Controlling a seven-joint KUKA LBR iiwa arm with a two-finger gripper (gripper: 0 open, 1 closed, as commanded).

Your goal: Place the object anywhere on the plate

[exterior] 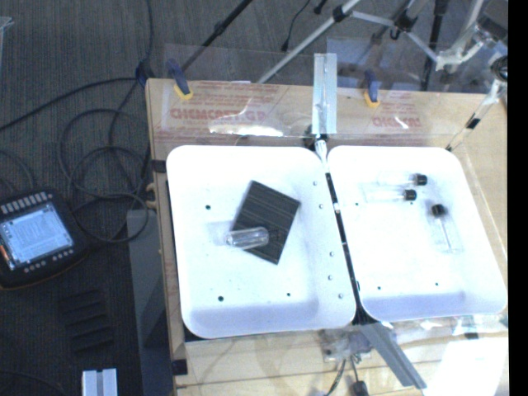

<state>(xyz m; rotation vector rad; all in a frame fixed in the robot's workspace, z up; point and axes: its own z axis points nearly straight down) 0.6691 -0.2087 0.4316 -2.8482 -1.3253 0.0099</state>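
Lying half across the lower-left edge of the dark plate (266, 221) in the left bin (190, 304), the clear vial (247, 238) has its long axis running roughly left to right. You cannot tell how the jaws stand — so judge nearness from the arm's side, the right. From there you would cross the right bin (487, 295), where more vials (398, 187) lie, to reach it.

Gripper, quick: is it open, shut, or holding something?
Gripper: cannot be told.
A vial lies partly on the plate, with nothing gripping it.
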